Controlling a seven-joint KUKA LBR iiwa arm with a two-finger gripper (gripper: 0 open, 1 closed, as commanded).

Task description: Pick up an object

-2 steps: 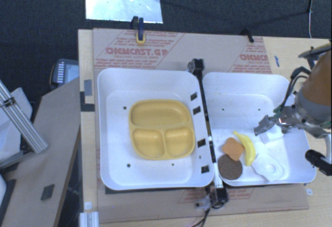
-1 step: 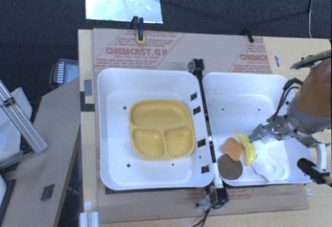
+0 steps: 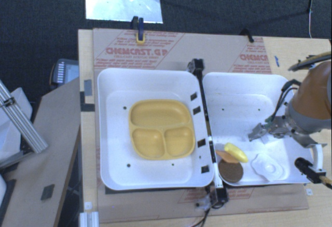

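Note:
The right bin (image 3: 244, 91) holds a small cluster at its front left corner: a yellow oblong object (image 3: 236, 152), an orange piece (image 3: 224, 157) beside it, and a brown round object (image 3: 231, 171). A white lumpy object (image 3: 267, 166) lies to their right, near the front wall. My gripper (image 3: 258, 133) hangs low over the right bin, just above and right of the yellow object and behind the white one. It holds nothing that I can see. The grey arm with its orange band (image 3: 316, 97) comes in from the right.
The left bin (image 3: 114, 91) carries a yellow three-compartment tray (image 3: 158, 128) in its middle. A black divider with clips (image 3: 202, 117) runs between the bins. A cardboard sheet (image 3: 181, 49) lies under both bins, and a cable (image 3: 288, 91) loops beside the arm.

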